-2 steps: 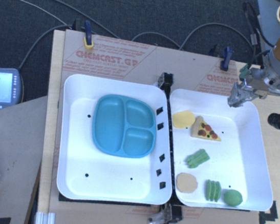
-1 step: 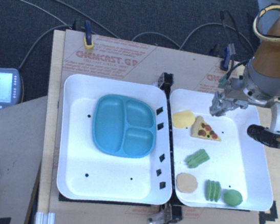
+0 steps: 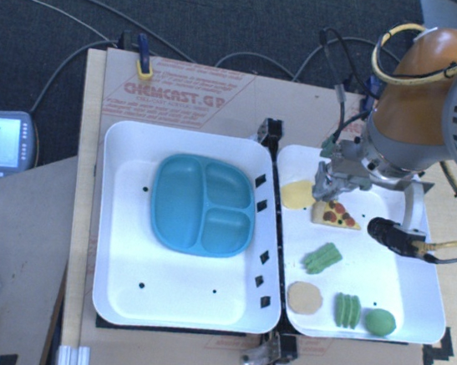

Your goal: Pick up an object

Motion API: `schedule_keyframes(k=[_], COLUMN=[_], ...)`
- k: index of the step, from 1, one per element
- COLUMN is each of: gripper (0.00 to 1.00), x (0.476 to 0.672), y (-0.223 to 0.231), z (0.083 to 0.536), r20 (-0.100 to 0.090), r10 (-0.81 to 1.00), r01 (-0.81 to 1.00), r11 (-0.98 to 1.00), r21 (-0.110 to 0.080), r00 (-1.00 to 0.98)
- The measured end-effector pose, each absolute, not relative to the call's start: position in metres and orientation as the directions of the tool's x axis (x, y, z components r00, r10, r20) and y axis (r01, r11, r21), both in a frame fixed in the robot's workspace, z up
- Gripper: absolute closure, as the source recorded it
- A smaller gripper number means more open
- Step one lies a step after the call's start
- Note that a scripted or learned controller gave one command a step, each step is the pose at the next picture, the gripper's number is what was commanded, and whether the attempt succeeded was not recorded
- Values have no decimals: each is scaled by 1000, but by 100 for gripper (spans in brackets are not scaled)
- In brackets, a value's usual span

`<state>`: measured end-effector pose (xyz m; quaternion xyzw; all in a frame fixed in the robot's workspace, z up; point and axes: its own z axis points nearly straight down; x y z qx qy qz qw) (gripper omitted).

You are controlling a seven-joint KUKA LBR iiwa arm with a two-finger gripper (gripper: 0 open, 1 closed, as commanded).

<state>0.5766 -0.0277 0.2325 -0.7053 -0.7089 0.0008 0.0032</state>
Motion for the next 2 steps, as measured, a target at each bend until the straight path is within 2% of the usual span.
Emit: schedule_keyframes(k=[1, 2], gripper=[100, 100], x=[550, 531], y=[19, 71], z=[241, 227], r20=[3, 3], r10=[1000, 1000], r01=[1000, 1000], r11=[5, 5], r21=[-4, -6], r00=[-5, -5])
